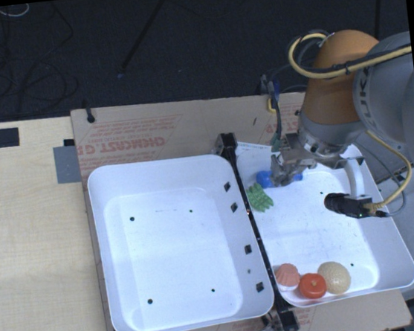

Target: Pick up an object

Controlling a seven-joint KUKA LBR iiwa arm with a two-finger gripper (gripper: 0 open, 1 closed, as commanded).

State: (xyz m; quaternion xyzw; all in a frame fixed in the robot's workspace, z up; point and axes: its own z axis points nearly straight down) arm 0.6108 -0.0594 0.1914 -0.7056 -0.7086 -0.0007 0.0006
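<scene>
You are looking down on two shallow, glossy white plastic bins. The right bin [397, 250] holds a knobbly green object [260, 198] against its left wall, a small blue object [264, 179] just beside the gripper [287, 174], and, in the near corner, a pale pink piece [286, 274], a round red piece [311, 285] and a tan textured ball [334, 276] clustered together. The gripper hangs low over the bin's far-left area.

A cardboard sheet [150, 130] lies under the left bin [105, 188], on the pale wooden worktop [29, 243].
</scene>
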